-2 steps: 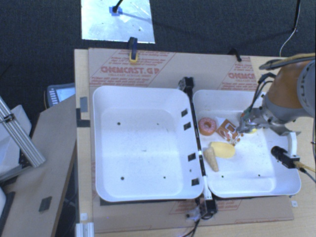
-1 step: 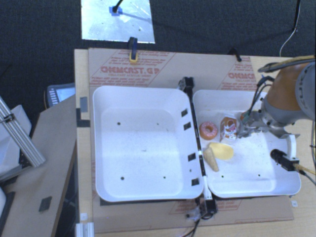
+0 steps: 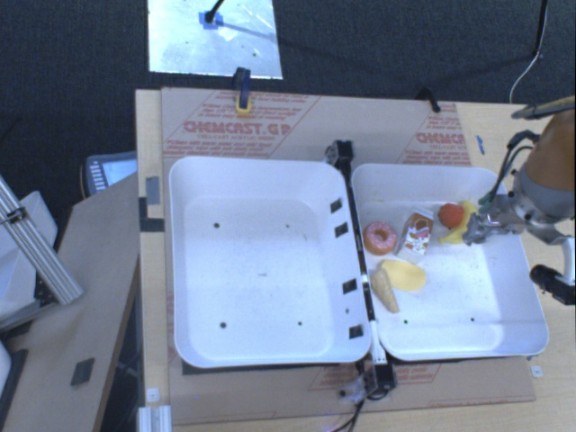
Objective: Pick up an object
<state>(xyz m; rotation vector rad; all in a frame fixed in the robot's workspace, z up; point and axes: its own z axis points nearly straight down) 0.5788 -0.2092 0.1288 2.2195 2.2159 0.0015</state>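
Note:
In the right bin (image 3: 450, 331) lie a pink doughnut (image 3: 380, 237), a small red and white carton (image 3: 418, 234), a red tomato (image 3: 451, 214) against a yellow piece (image 3: 456, 234), a pale yellow slice (image 3: 406, 274) and a tan wedge (image 3: 385, 291). My gripper (image 3: 480, 227) reaches in from the right, low over the bin, right beside the yellow piece and the tomato. Nothing visibly sits between its fingers.
The left bin (image 3: 261, 268) sits beside the right one, with a black-clipped divider (image 3: 353, 241) between them. Both rest on a cardboard sheet (image 3: 297, 120). A metal plate (image 3: 214, 23) lies at the back, and a grey rail (image 3: 36, 250) at the far left.

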